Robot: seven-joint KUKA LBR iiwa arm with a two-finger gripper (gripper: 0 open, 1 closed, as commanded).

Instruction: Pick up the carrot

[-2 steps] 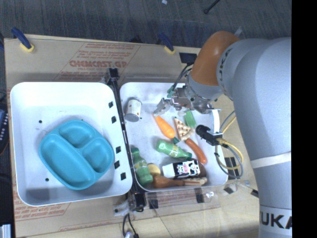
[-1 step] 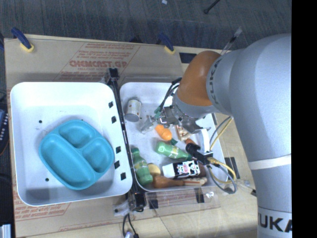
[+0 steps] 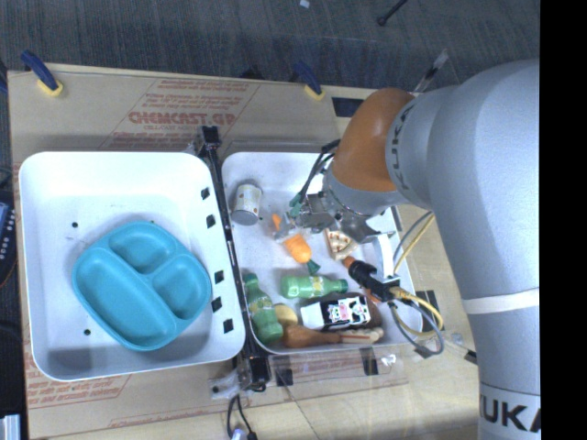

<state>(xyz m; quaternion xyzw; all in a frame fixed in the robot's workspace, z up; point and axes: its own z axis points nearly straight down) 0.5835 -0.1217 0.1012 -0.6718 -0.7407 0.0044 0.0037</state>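
Far left: left bin (image 3: 55,177), white and shallow, holding a blue divided plate (image 3: 139,283) with three compartments, lying toward the near left corner. Right of the black divider: right bin (image 3: 266,160), crowded. Near its upper left, a small silver can (image 3: 245,202) lying on its side. Down the left wall, a green lumpy item (image 3: 260,305), too blurred to name. Toward the middle, the carrot (image 3: 298,247): orange, short, with a green tip at its lower right end, lying on the bin floor just under the wrist. Below it, a green bottle (image 3: 313,287) on its side; lower still, a small black-and-white carton (image 3: 337,312) and a brown wooden utensil (image 3: 326,336) along the near wall. Just right of the carrot, a pizza-slice toy (image 3: 339,242). Above the carrot, the gripper (image 3: 307,211), reaching in under the orange band of the grey arm (image 3: 459,172); a small orange fleck at its left edge. Fingers hidden among dark hardware, so open or closed: cannot tell. Carrot seen resting on the floor, close beside the gripper, not visibly between anything.
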